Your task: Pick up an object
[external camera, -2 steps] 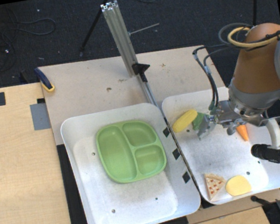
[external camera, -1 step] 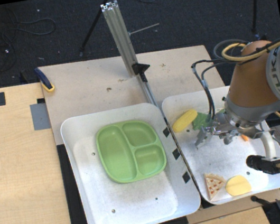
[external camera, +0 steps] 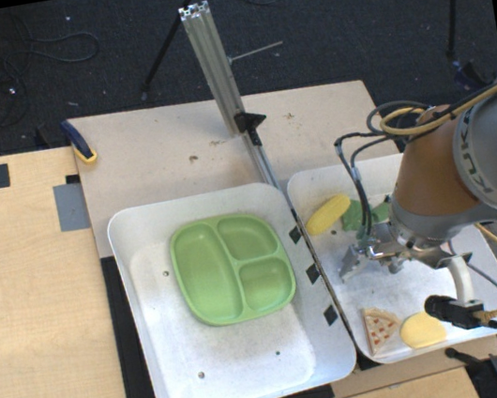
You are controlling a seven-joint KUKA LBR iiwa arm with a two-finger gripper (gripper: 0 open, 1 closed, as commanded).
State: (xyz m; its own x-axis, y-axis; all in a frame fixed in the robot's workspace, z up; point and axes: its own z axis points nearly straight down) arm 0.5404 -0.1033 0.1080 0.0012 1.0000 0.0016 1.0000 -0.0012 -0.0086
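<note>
The arm reaches in from the right over the right bin (external camera: pixel 337 297). My gripper (external camera: pixel 358 258) hangs low in the middle of that bin. A yellow corn-like piece (external camera: pixel 326 214) lies just up and left of it. Right behind the gripper sits a green piece (external camera: pixel 358 215), partly hidden by the wrist. A pizza slice (external camera: pixel 379 327) and a round yellow piece (external camera: pixel 422 331) lie near the bin's front edge, below the gripper. I see nothing gripped.
The left bin (external camera: pixel 161 352) holds a green divided plate (external camera: pixel 233 267). A metal post (external camera: pixel 214 66) stands behind the bins, and a rail runs down between them. Wooden board lies to the left.
</note>
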